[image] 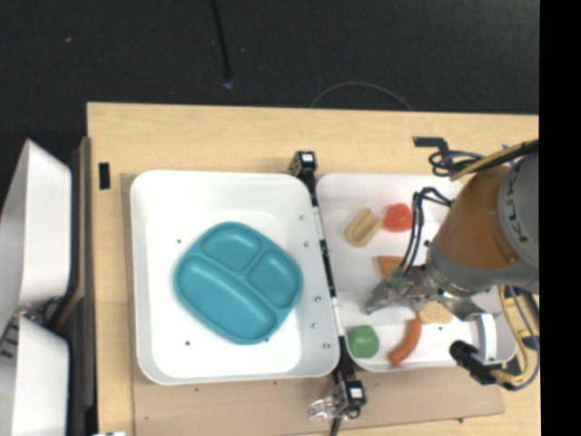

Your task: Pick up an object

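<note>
Right bin [349, 189] holds the candidates: tan roll [361, 227] and red ball [397, 216] at its upper part, orange wedge [388, 265] mid-bin, green block [363, 340] and orange sausage [406, 342] along the lower edge, plus a tan piece [436, 313] just under the wrist. Left bin [150, 271] carries only the teal tray [238, 282], not a sensible target. Gripper [386, 296] sits low over the middle of the right bin, between wedge and green block; can't tell jaw state, the metalwork reads as a grey blur and nothing is visibly held. Judgement: nearest picks are the wedge or the tan piece, but the tan piece is crowded by the sausage, so the wedge or the well-separated green block looks cleaner. Approach should be straight down, jaws straddling the short axis, clear of the bin divider. Arm enters from frame right, orange band [472, 225] above the wrist, tool pointing left and down; cables [419, 234] loop beside it.
</note>
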`<state>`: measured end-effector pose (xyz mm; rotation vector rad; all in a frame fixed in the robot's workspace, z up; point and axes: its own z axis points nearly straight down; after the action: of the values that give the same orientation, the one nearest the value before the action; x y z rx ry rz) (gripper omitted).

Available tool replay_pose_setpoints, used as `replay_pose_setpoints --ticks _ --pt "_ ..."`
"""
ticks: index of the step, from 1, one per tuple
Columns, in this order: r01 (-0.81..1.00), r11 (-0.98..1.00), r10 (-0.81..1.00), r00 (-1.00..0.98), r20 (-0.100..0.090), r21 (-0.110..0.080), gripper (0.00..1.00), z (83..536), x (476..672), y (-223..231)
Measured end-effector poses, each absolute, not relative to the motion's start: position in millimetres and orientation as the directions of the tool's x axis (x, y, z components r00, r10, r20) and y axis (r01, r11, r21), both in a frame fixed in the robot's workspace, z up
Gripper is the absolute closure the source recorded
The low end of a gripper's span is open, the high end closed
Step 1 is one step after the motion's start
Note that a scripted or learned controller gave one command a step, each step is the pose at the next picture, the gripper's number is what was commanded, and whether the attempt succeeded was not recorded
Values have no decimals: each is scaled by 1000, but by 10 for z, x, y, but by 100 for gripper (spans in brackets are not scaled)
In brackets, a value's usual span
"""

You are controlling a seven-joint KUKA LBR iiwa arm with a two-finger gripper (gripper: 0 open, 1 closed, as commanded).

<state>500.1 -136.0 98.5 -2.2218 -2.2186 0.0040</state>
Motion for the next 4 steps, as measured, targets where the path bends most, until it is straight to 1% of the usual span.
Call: replay_pose_setpoints --ticks 1,2,3,4 --pt "1000 -7 1000 7 0 3 100 1115 5020 -1365" --pt "1000 3 1000 -3 -2 8 100 1759 5040 -1373" --pt "1000 4 1000 -4 -3 8 100 2373 5122 -1421" --pt "1000 4 1000 -4 -1 4 100 2591 5134 -1430"
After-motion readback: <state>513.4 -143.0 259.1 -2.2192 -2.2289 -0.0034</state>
